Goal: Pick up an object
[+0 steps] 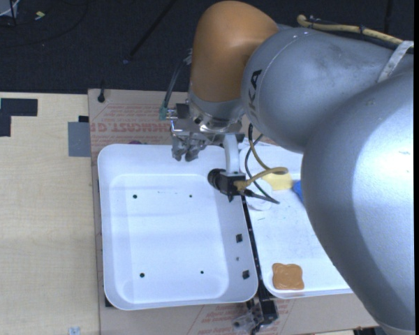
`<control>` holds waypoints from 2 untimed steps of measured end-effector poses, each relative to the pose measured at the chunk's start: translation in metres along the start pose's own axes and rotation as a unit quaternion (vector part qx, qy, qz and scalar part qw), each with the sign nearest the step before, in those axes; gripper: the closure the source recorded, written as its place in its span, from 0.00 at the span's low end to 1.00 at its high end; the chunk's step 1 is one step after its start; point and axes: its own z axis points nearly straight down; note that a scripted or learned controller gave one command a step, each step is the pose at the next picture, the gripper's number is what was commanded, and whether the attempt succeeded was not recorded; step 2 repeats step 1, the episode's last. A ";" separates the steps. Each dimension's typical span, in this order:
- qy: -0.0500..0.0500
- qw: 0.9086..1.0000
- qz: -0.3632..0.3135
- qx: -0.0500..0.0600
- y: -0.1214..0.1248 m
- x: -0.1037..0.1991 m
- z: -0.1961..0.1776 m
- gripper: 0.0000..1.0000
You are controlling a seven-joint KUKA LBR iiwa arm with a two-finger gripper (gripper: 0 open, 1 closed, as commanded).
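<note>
The arm (314,103) fills the right and upper middle of the frame, its orange band (227,44) sitting near the top centre. Below the band the gripper (186,151) hangs over the far rim of the left bin (119,257), just left of the frame's centre. Its fingers (178,152) point down and sit close together, with only a narrow gap between the tips. Nothing lies between them.

The left bin takes up the lower middle of the frame; a few small dark holes mark its floor. The right bin (314,285) lies beside it, and the arm covers most of it.

A brown piece (288,276) lies in the near corner of the right bin, at the lower right of the frame, well apart from the gripper. A yellow thing (279,181) lies at the far end of the same bin, just right of centre, with a blue thing (297,190) touching its right side and half hidden by the arm. A black fitting (222,181) with cables stands over the edge between the two bins, just beside the yellow thing.

The bins rest on a cardboard sheet (126,117) on the pale bench (35,222).
</note>
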 end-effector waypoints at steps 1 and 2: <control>0.001 1.000 -0.001 -0.001 0.001 0.081 0.010 1.00; 0.001 1.000 -0.001 -0.001 0.001 0.081 0.010 1.00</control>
